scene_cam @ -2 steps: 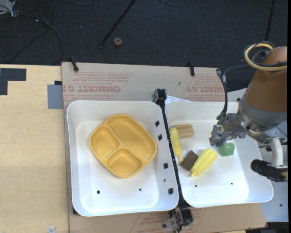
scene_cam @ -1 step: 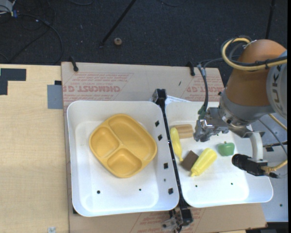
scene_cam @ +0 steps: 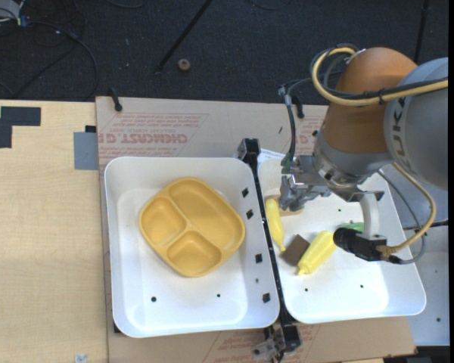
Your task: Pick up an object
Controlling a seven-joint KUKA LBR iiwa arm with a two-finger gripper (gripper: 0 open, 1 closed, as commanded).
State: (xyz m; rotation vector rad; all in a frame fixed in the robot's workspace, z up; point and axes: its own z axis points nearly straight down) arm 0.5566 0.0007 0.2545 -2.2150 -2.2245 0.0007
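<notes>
Right bin: 2 yellow corn cobs, 1 by the divider, 1 mid-bin, touching a brown block. The cobs are judged light, stiff and ridged, best gripped across the middle. Gripper is poised above the first cob; its opening cannot be told. A green item is half hidden.

Yellow tray fills left bin, edges free

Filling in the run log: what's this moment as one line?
end effector over right bin | near banana | corn, brown block loose | yellow tray left bin
</notes>
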